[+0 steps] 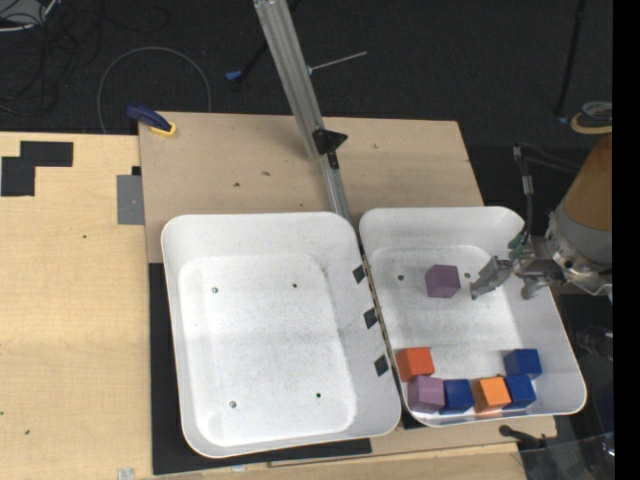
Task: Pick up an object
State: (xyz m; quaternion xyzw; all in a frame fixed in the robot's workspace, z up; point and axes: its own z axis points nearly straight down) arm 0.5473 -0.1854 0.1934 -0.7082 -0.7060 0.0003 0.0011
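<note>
Two white bins sit side by side on the wooden bench. Just right of the purple cube [442,281], alone mid right bin [470,226], the gripper [497,274] hangs empty, fingers parted. It looks light and rigid; grip opposite flat faces.

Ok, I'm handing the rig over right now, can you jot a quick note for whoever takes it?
Tool: low over the right bin, just right of the lone purple block, holding nothing visible; finger state unclear.
Blocks: the purple one sits mid-bin; the rest cluster along the near edge: orange, purple, blue, orange, two blue at the corner.
Done: nothing lifted.
Left: grasp a block, likely the lone purple, and raise it.
</note>
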